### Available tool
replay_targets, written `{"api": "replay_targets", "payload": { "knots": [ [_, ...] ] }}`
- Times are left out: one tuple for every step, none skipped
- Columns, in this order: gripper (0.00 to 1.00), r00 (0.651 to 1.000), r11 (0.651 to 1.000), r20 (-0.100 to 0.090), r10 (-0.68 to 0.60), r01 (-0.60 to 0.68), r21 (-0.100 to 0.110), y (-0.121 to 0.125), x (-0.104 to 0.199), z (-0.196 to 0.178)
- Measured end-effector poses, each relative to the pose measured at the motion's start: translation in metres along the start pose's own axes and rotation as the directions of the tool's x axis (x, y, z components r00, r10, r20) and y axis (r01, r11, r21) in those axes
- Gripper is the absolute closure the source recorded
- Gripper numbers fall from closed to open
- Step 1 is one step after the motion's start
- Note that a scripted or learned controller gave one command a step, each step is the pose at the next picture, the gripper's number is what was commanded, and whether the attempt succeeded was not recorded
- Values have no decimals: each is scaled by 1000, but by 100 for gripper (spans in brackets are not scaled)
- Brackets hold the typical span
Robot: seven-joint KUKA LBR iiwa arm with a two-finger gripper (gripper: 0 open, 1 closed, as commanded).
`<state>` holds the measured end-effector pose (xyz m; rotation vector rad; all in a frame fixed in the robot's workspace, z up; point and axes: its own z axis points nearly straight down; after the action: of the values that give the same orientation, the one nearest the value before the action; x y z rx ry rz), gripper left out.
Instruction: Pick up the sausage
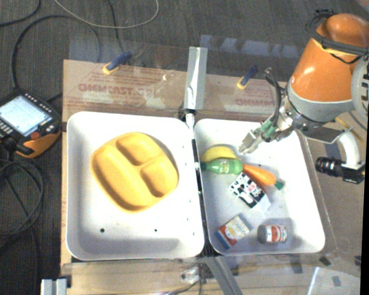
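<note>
My gripper (251, 143) hangs over the back part of the right bin (311, 200), pointing down and to the left. Its tip is just right of a yellow rounded fruit (216, 153) and apart from it. In front of the fruit lies a green bottle (222, 167) on its side. An orange carrot with a green end (261, 175) lies right of the bottle, below the gripper's tip. I see nothing held at the gripper.
The right bin also holds a black-and-white carton (247, 191), a small orange-and-white box (234, 229) and a grey can (273, 234) near the front. A yellow divided plate (134, 170) lies in the left bin (81, 231). A handheld pendant (22, 124) lies at the far left.
</note>
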<state>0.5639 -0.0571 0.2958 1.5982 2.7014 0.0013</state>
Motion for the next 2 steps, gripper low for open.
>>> {"api": "replay_targets", "payload": {
  "knots": [
    [100, 991, 991, 0, 133, -133, 1, -21, 10, -42],
    [100, 990, 990, 0, 139, -139, 2, 22, 26, -67]
  ]
}}
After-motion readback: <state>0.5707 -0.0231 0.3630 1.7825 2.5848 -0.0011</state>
